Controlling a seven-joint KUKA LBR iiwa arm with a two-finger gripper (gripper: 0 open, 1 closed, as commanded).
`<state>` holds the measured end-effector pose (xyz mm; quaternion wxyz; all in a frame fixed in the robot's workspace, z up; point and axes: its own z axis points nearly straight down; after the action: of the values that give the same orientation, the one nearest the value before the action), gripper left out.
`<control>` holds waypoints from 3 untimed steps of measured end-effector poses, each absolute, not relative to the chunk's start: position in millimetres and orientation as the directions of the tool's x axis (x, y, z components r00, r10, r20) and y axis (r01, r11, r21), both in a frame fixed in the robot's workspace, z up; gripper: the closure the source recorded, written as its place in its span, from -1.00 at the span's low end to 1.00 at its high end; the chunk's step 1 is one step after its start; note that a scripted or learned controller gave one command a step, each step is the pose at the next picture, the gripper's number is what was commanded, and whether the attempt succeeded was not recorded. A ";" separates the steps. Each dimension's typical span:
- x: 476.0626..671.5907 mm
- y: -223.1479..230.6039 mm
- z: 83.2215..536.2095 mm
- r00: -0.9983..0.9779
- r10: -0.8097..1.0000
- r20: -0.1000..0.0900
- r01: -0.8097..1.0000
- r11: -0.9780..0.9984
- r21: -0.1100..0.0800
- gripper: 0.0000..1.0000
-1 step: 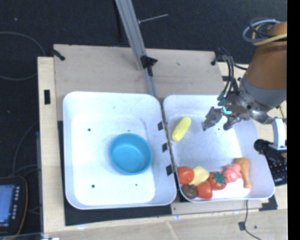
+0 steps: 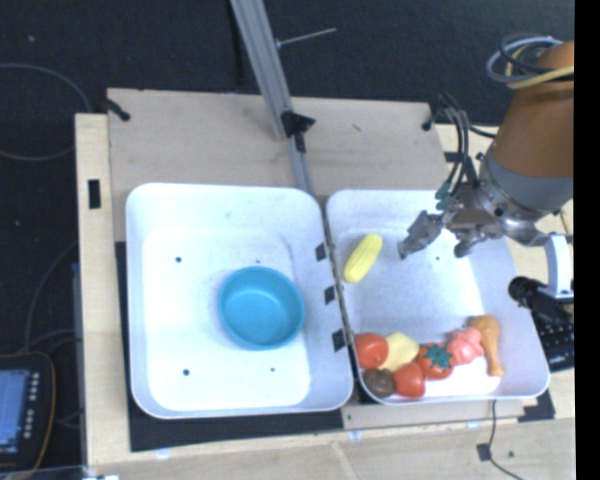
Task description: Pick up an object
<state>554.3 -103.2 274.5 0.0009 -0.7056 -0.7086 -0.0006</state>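
We see the gripper (image 2: 442, 237) hanging over the right bin (image 2: 400, 288), fingers spread and grasping nothing. The yellow corn (image 2: 362, 257) lies just left of it, with the blue bowl (image 2: 261, 307) in the left bin (image 2: 160, 268).

The robot's arm (image 2: 540, 128) enters as a thick rounded segment in orange-brown, which gives way lower down to a smooth grey collar. A loop of pale cable (image 2: 515, 56) curls at its top, and thin dark cables (image 2: 458, 153) run down its left side toward the wrist. Below the collar sits a grey metal wrist block, from which the dark grey two-finger gripper (image 2: 442, 242) branches into two angular, blunt-tipped fingers (image 2: 417, 236). The metal parts look matte, with small pale highlights along their edges.
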 end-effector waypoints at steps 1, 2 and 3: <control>556.3 -109.8 211.4 0.001 1.000 -0.002 1.000 -0.002 -0.006 -1.00; 563.7 -106.3 153.5 0.008 1.000 -0.002 1.000 -0.008 -0.008 -1.00; 562.9 -108.3 99.8 0.003 1.000 -0.002 1.000 -0.003 -0.005 -1.00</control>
<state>562.9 -108.3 99.8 0.0011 -0.7081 -0.7061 0.0027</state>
